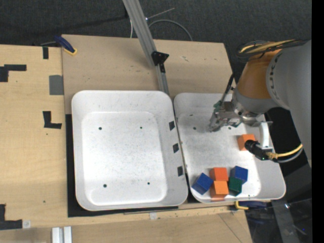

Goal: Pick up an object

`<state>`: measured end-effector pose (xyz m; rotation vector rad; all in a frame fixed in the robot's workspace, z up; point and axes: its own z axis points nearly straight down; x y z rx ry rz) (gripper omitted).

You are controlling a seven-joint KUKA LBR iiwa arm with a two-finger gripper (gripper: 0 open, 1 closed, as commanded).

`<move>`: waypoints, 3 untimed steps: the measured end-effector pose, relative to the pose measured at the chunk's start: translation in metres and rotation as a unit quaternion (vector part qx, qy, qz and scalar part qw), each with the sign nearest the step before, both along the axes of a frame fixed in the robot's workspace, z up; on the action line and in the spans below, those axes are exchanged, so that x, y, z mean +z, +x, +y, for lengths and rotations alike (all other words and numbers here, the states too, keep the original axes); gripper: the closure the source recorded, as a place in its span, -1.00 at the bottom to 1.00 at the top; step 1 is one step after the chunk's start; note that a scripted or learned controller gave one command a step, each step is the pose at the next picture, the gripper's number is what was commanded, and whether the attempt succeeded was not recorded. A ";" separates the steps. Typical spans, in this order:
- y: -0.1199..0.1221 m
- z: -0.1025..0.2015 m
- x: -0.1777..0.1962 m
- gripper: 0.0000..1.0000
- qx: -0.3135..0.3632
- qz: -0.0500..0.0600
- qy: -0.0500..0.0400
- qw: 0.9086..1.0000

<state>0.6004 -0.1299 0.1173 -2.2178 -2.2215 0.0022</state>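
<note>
The end effector [218,123] hangs low over the upper part of the right bin [202,103], its tip over bare bin floor, and its state cannot be determined from the camera view; nothing is seen in its grip. The arm [276,80] reaches in from the right, its orange band just above the wrist. The nearest candidate is an orange block [246,140] just right of the end effector, near the bin's right wall and partly masked by the black cable fitting [254,150]. A cluster sits well apart at the near end of the same bin: a blue block [202,183], two orange blocks [220,181] stacked or abutting, a green block [234,186] and a second blue block [240,174], all touching or nearly so. The left bin [121,146] lies alongside on the desk [101,59]. To perform the pick well, select a block with free sides, centre over it before descending, and align the closing direction across two parallel faces; the lone orange block probably offers more clearance than the packed cluster, though the wall beside it may obstruct. The blocks appear nearly cubic, so no clear long axis is evident; the left blue block sits rotated diagonally to the bin walls, the others roughly square to them.
</note>
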 end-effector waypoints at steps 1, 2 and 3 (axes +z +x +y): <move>0.008 -0.005 0.058 1.00 0.000 -0.003 -0.001 1.000; 0.013 0.004 0.105 1.00 0.000 -0.004 -0.001 1.000; 0.014 0.004 0.137 1.00 0.000 -0.003 -0.001 1.000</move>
